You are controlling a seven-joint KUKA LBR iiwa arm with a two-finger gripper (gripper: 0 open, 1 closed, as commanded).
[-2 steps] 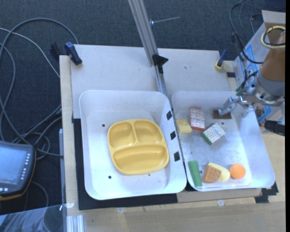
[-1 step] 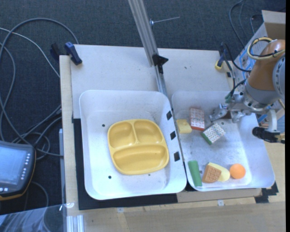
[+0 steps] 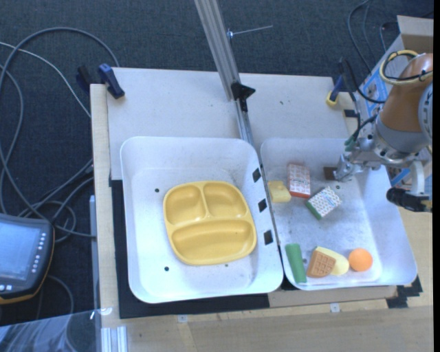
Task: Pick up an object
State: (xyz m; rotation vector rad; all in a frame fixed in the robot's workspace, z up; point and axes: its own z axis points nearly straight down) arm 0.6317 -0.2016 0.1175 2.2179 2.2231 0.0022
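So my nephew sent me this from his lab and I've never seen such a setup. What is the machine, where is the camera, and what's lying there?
One camera looks down at a slant from above the bench. The grey robot arm with an orange band reaches in from the right; its gripper hangs low over the right white bin, with nothing visibly between its fingers. That bin holds small toys: a red-and-white patterned box, a green-and-white patterned block, a pale yellow block, a green cylinder, a waffle-like piece and an orange ball. The left white bin holds a yellow divided plate.

Dark grey carpeted floor [image 3: 55, 14] strewn with grey cables [image 3: 27, 103]; pale wooden bench top [image 3: 179, 103]; slanted aluminium post [image 3: 218, 41].
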